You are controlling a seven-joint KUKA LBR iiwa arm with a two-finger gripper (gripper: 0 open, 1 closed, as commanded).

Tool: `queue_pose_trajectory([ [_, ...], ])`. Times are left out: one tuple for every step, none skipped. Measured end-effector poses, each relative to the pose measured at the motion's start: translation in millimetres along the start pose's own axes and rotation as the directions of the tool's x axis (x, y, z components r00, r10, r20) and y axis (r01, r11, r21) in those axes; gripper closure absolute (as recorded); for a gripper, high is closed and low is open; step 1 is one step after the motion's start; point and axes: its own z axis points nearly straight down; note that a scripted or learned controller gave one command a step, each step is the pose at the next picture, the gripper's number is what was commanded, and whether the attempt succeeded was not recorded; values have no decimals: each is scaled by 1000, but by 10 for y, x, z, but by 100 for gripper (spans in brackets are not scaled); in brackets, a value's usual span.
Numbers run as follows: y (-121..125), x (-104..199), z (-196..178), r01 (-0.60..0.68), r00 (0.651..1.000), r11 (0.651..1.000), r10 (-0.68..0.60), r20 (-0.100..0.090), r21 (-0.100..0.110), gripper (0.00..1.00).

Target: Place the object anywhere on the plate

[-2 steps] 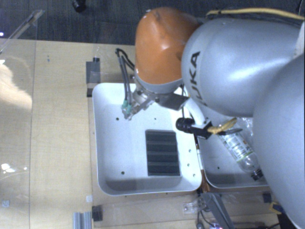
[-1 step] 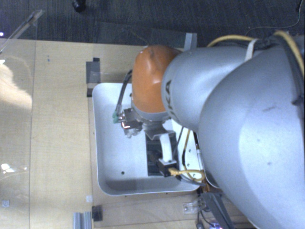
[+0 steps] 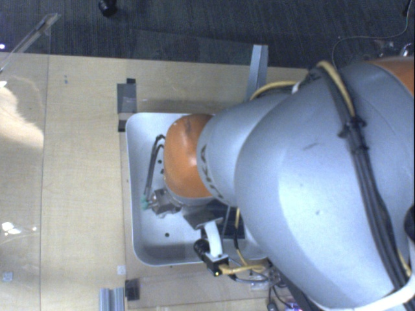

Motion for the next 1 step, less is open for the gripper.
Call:
queue_pose_trajectory([
  [-36,-38,-791,394,919,919,-394,-2,11,100],
])
